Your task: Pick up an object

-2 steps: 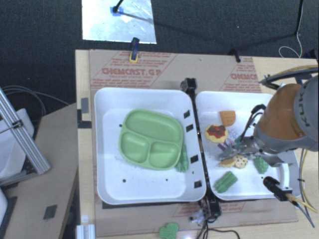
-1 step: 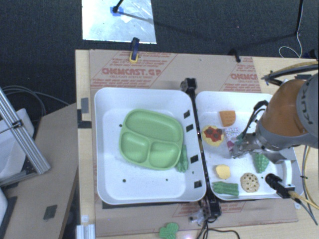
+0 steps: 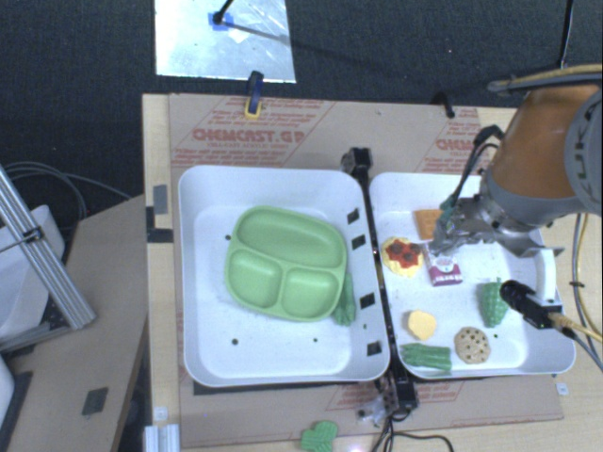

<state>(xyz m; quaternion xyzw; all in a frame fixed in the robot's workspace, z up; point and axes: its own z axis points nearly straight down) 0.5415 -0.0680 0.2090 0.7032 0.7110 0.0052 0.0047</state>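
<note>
A grey robot arm with an orange band (image 3: 546,139) reaches in from the right over the right-hand white bin (image 3: 551,351), its tool (image 3: 445,243) poised directly above a small magenta-and-white item (image 3: 445,273) near the bin's middle. Whether the tool is spread or pressed together cannot be told from this angle, and nothing can be seen gripped in it. Just left of the magenta item lies a round red-and-yellow toy pizza (image 3: 402,255); an orange cracker-like piece (image 3: 427,222) sits farther back. Nearer the front edge rest a yellow piece (image 3: 421,325), a brown cookie (image 3: 471,345), a green pod (image 3: 426,355) and a leafy green piece (image 3: 490,301). The left-hand white bin (image 3: 203,215) carries a green divided tray (image 3: 285,264). Both bins stand on a worktop (image 3: 311,130) covered in brown board.
</note>
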